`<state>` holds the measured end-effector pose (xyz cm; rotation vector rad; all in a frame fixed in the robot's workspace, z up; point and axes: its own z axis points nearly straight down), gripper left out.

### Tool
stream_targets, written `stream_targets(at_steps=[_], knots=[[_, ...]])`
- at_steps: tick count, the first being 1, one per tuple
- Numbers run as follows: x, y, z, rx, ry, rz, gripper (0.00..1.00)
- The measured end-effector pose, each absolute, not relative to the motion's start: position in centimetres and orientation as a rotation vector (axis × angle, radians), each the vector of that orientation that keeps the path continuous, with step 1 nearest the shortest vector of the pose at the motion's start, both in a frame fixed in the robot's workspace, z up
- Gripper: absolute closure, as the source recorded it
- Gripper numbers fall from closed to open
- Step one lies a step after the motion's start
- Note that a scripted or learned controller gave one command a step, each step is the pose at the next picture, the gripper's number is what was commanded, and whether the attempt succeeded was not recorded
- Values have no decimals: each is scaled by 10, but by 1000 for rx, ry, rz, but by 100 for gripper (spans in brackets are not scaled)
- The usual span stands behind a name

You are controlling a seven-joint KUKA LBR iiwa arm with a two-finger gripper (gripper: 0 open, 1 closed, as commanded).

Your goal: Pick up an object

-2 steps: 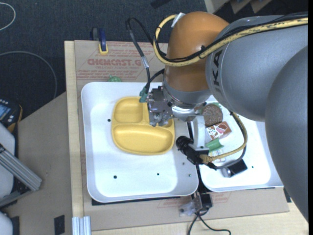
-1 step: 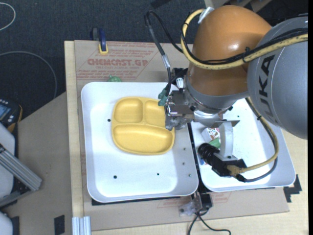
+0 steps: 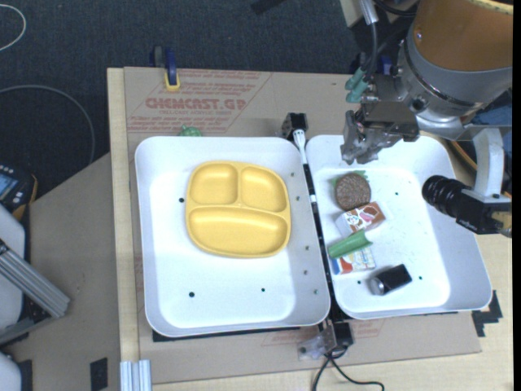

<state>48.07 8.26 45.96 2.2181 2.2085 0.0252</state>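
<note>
**Gripper above the far edge of the right bin, objects lying below it**

The gripper [image 3: 356, 155] hangs over the right bin [image 3: 456, 243], near its far-left corner. Its fingers are dark and seen from above at a slant, so I cannot tell if they are released or clenched; nothing is visible between them.

Just at 6 o'clock from the gripper lies a round brown object [image 3: 352, 190], maybe a cookie, apart from the fingertips. At 6 o'clock from this one is a small red and white packet [image 3: 364, 217], touching or almost touching it. Further toward 6 o'clock a green stick-like object [image 3: 348, 243] lies across a white packet [image 3: 356, 260]. At 5 o'clock from those is a small black block [image 3: 391, 278] near the front edge of the bin.

The left bin [image 3: 163, 218] holds a yellow divided plate [image 3: 238, 208] with three compartments, at 9 o'clock from the objects and well apart from the gripper
</note>
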Motion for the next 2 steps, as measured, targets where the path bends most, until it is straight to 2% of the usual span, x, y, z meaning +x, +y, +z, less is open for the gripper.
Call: stream_targets(at_steps=[1,2], knots=[[479,141,421,2218,2230,-7,100],[479,139,434,2217,2225,1,100]])
